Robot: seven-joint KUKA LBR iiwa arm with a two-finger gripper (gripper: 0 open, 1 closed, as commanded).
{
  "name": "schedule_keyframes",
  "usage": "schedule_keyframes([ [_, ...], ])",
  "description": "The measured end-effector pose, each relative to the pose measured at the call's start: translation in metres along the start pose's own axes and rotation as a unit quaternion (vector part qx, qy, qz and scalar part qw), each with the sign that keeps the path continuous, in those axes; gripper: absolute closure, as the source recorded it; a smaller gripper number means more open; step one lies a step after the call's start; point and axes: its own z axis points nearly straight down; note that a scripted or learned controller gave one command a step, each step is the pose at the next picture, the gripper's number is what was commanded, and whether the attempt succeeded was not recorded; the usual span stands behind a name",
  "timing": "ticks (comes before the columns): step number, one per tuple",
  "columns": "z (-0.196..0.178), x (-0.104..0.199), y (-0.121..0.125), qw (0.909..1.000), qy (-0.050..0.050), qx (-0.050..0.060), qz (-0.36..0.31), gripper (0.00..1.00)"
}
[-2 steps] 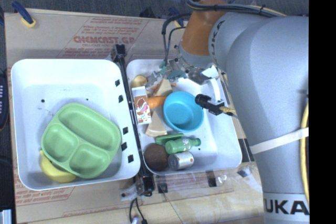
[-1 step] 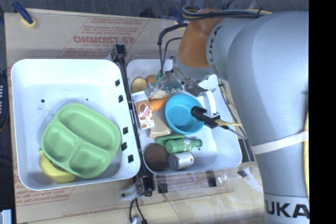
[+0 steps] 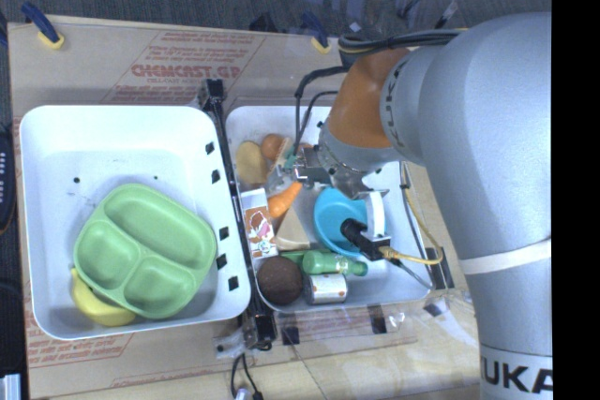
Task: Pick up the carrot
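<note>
The grey arm with the orange wrist band is seen low over the right white bin (image 3: 412,290), and its two-finger gripper (image 3: 292,171) is placed right at the upper end of the slim orange carrot (image 3: 284,199). The carrot lies tilted near the bin's left side, between a pale tan potato-like piece (image 3: 249,162) and a blue plastic bowl (image 3: 335,220). Whether the gripper is spread or pinched cannot be told; the wrist hides it. The grasp step is judged to be in hand, with no lift yet. A firm closure on the carrot alone is called for next, then a straight rise clear of the brown coconut (image 3: 279,280) and green bottle (image 3: 328,263).
</note>
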Motion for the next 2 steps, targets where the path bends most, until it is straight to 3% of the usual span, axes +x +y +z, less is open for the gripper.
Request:
schedule_keyframes([
  [1, -0.01, 0.0, 0.0, 1.0, 0.0, 0.002, -0.004, 1.0],
  [2, -0.031, -0.018, -0.037, 0.9888, 0.003, 0.003, 0.149, 1.0],
])
